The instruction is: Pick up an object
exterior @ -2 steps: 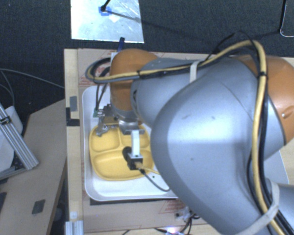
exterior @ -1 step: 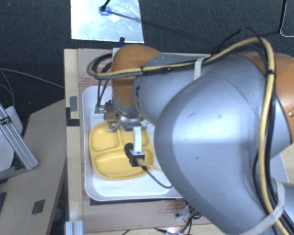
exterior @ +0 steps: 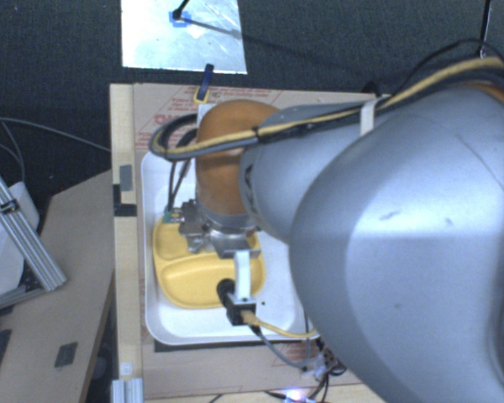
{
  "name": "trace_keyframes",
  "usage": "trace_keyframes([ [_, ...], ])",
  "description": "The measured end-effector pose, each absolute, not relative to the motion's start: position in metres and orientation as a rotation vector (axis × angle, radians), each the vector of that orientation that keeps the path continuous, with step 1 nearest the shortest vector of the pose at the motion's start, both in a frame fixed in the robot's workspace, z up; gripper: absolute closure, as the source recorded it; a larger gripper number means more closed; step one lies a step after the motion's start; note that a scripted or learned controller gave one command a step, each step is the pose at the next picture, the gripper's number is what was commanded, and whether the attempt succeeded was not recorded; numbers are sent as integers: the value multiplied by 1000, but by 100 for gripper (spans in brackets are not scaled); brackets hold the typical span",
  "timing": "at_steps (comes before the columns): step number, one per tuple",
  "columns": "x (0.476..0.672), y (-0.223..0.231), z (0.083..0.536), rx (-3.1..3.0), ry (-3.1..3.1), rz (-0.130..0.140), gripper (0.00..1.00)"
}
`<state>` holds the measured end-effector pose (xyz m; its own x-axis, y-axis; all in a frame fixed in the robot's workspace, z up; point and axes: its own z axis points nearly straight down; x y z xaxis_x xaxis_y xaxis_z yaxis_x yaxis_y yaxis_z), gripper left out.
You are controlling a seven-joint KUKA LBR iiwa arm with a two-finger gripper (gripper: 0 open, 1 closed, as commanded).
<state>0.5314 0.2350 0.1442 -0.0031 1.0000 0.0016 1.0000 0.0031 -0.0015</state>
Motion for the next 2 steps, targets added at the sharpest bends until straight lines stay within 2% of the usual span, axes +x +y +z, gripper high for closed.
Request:
trace_keyframes([
  [1, 563, 235, 104, -2221, -2225, -12, 100],
  [2, 518, 236, 319, -2216, -2232, -26, 100],
])
